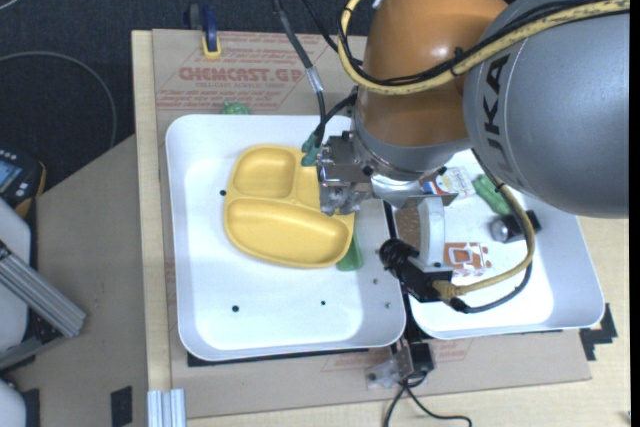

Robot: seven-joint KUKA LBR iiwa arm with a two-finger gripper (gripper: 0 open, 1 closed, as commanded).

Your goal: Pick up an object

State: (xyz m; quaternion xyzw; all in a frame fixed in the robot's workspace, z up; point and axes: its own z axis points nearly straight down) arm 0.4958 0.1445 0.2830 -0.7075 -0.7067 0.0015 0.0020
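One yellow divided plate (280, 210) lies in the left bin (200, 245), glossy plastic with two hollows, a smaller one at the back and a larger one in front. A green item (349, 258) peeks from under its right edge. Over that edge hangs the gripper (340, 187), whose opening I cannot tell. The grey arm (560, 95), orange band (430, 45) above the wrist, spans the right bin (560, 300).
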